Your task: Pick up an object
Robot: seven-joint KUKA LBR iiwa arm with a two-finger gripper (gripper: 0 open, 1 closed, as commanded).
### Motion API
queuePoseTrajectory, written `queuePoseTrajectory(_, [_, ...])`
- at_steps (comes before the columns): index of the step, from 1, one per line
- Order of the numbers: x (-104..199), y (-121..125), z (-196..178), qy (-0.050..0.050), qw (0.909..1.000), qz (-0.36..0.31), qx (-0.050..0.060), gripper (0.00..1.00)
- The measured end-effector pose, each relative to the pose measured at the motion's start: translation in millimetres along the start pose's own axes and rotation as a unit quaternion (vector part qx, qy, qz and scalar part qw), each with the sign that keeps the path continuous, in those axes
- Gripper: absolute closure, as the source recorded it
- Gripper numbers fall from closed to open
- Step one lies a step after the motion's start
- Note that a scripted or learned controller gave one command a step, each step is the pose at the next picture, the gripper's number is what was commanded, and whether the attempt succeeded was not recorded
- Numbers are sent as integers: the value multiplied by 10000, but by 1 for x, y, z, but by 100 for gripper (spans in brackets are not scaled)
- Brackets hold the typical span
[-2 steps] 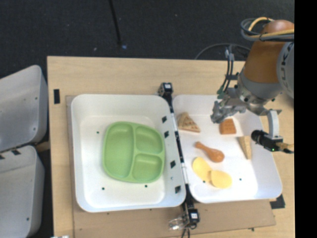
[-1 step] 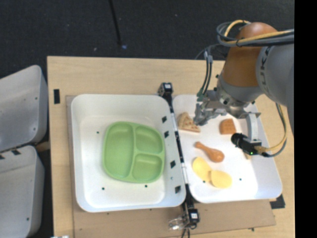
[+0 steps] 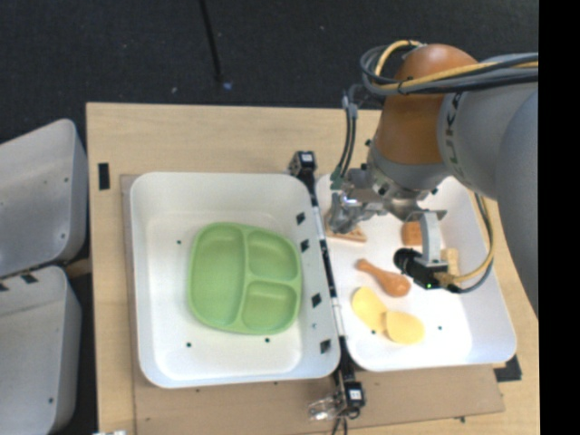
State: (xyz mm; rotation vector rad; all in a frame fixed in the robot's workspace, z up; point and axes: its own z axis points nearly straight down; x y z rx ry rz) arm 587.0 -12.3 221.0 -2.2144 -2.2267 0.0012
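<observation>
My gripper hangs over the far left part of the right bin, pointing down at a small tan piece that lies just beneath its tips. Nothing shows between the fingers. Nearby in the same bin lie an orange-brown spoon-shaped piece, a pale yellow round piece and a darker yellow round piece. An orange block sits partly behind the arm.
The left bin holds a green divided plate. A divider with black clips runs between the two bins. A black cable loops past the orange block toward the bin's right side.
</observation>
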Motion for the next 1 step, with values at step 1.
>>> queuePoseTrajectory(1, [54, -2, -17, 7, 10000, -10, -20, 100])
